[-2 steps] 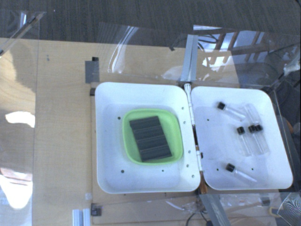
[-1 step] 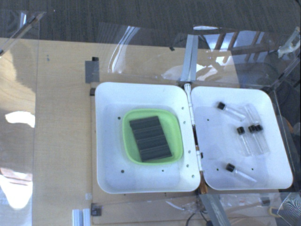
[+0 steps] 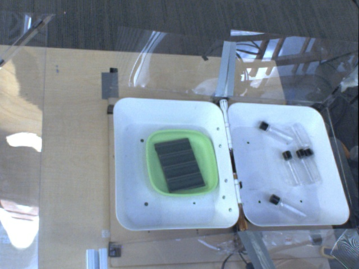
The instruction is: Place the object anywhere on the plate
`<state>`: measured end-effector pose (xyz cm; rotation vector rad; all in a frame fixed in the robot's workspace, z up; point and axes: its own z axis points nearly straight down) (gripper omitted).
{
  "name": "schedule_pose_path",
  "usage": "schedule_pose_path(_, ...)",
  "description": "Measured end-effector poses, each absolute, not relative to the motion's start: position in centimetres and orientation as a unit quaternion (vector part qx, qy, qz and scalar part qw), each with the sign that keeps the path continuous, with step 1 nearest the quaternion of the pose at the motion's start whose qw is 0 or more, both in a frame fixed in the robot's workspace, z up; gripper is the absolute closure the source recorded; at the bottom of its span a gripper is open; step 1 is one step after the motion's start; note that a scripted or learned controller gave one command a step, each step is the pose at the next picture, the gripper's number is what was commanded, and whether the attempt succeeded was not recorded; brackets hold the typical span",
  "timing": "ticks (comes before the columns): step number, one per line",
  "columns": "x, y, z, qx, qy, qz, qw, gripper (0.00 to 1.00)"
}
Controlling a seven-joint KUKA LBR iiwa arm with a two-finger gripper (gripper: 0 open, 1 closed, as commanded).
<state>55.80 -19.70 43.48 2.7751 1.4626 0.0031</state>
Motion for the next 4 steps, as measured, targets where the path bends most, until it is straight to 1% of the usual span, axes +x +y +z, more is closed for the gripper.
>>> schedule_pose_path(1,54.4,-19.9,43.4,0.913,0.407,0.0006,0.002,0.0)
schedule_pose_path(2,52.5,-19.7,43.1,0.939,0.343,0.0006,0.002,0.0)
schedule_pose_path(3,49.7,-20.1,43.4,0.946,0.323,0.0011,0.002,0.0)
schedule_pose_path(4,49.0,-20.5,43.4,0.96,0.28,0.001,0.002,0.0)
